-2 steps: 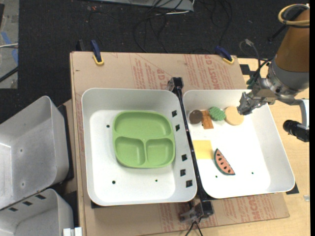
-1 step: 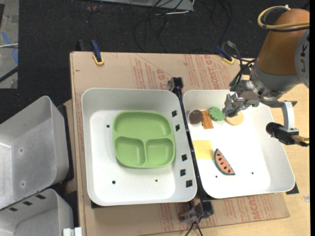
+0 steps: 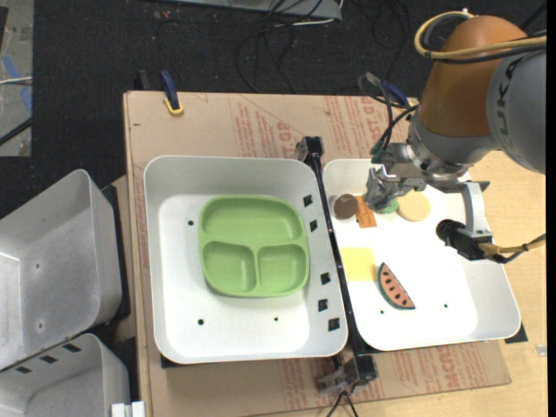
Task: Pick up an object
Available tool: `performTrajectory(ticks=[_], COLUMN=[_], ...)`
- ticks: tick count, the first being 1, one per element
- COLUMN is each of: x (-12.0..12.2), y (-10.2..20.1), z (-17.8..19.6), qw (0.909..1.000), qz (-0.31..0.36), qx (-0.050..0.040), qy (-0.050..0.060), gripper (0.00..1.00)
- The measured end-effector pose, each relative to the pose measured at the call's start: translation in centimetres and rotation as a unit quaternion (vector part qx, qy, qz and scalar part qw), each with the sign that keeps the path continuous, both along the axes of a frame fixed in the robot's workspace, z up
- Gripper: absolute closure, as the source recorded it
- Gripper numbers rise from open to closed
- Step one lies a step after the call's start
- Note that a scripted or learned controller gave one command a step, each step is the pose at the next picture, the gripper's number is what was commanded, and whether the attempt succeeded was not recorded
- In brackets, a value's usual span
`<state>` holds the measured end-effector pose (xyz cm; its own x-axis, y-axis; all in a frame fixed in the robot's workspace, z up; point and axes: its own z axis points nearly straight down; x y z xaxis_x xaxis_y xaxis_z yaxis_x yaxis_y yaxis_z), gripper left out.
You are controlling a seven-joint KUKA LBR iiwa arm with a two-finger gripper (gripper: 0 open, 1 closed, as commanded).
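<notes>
On my feed, a cardboard-topped bench [image 3: 226,115] carries two white bins, and the gripper [image 3: 380,200] hangs low in the right bin [image 3: 452,320]; I cannot tell how its claw stands. Just beside it lie an orange piece [image 3: 367,218], brown disc [image 3: 346,205], pale round [image 3: 415,207]; farther off, a yellow square [image 3: 357,263], watermelon slice [image 3: 395,287], and the left bin's green tray [image 3: 254,244].

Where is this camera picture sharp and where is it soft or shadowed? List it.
Camera view: the green tray in the left bin is crisp and evenly lit; the watermelon slice and yellow square read sharply; the hand shades the small items under it, blurring their outlines; floor and cables behind the bench are dark.
</notes>
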<state>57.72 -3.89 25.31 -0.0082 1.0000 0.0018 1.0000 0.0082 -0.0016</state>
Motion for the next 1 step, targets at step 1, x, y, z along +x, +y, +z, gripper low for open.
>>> performTrajectory(ticks=[1], x=[0.62], y=[5.93], z=[-1.43], qw=[1.0], qz=[0.0], qx=[0.0002], qy=[0.0], gripper=[1.0])
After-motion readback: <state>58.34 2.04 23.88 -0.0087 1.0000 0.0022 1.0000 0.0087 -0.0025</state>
